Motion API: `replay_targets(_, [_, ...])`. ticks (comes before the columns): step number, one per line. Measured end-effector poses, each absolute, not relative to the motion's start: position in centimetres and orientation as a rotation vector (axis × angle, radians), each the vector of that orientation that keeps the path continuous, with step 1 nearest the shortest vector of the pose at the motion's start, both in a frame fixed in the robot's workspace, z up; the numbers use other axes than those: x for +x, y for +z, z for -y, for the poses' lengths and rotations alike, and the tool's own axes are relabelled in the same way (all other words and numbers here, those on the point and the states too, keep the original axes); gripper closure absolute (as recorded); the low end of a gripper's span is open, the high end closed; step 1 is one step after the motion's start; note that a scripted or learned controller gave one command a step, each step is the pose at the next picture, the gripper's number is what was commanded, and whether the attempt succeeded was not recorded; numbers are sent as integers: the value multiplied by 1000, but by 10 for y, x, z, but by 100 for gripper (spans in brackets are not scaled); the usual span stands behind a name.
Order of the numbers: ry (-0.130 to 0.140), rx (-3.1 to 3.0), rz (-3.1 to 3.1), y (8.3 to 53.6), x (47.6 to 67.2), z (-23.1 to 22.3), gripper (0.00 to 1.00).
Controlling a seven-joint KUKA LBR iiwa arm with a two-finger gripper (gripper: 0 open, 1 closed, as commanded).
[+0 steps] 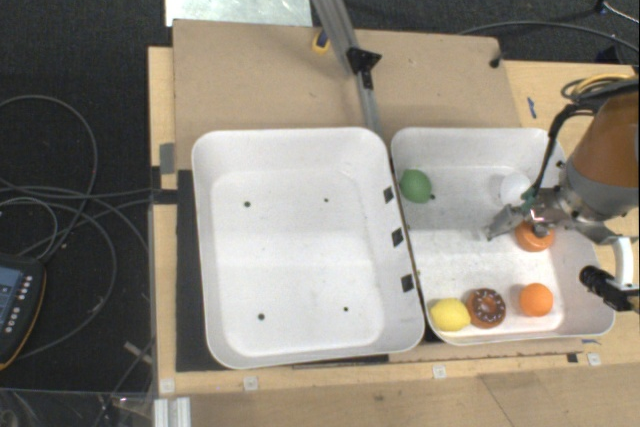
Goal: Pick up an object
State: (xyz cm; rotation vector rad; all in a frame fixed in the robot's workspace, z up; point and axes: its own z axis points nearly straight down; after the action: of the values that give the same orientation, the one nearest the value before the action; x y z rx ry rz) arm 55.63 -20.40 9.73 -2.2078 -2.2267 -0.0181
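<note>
The two-finger gripper (532, 220) at the end of the grey arm with the orange band (605, 155) is seen low inside the right shallow white bin (470, 147), entering from the right. Whether it is open or closed cannot be told, since the wrist hides that part from above. A small orange and white rounded object (534, 237) is seen directly beneath the gripper, touching it or very nearly so; whether it is actually gripped cannot be made out. A pale white rounded object (510, 187) lies just beside the gripper, toward the far wall of the bin. A green ball (415, 185) rests well apart from the gripper, close to the bin's left wall. Along the near wall three items are lined up: a yellow lemon-shaped object (450, 315), a brown ring doughnut (487, 307) touching it, and an orange ball (536, 299) slightly apart, below the gripper. The left shallow white bin (300, 150) adjoins the right one.
</note>
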Motion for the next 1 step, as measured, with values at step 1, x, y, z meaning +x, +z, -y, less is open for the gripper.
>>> replay_targets(1, [-14,-2212,2233,96,561,201,0])
